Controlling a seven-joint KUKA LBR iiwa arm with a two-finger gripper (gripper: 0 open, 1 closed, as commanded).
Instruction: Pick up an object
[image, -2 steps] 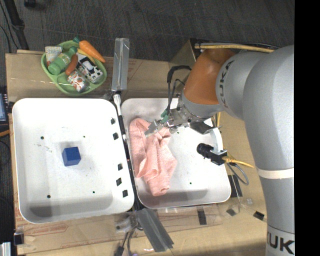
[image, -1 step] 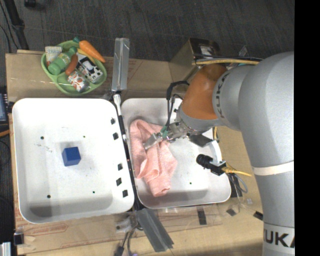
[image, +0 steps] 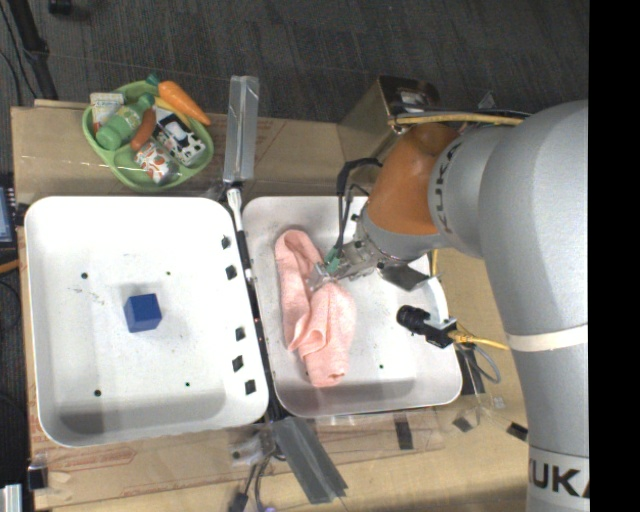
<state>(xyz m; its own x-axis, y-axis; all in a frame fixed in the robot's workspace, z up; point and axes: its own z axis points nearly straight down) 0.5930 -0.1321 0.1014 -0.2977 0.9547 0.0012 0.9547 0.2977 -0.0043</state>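
Observation:
A pink cloth (image: 312, 305) lies crumpled lengthwise in the right bin (image: 400, 375), near its left wall. My gripper (image: 330, 270) is down at the cloth's upper middle, touching its right edge, and the fabric bunches up around the tips. A blue cube (image: 143, 311) rests in the left bin (image: 60, 330), far from the gripper.
A green bowl (image: 147, 135) of toy food, with an orange carrot on top, stands on the bench behind the left bin. A black part with a yellow cable (image: 430, 327) juts over the right bin's right rim. The arm covers the right bin's upper right.

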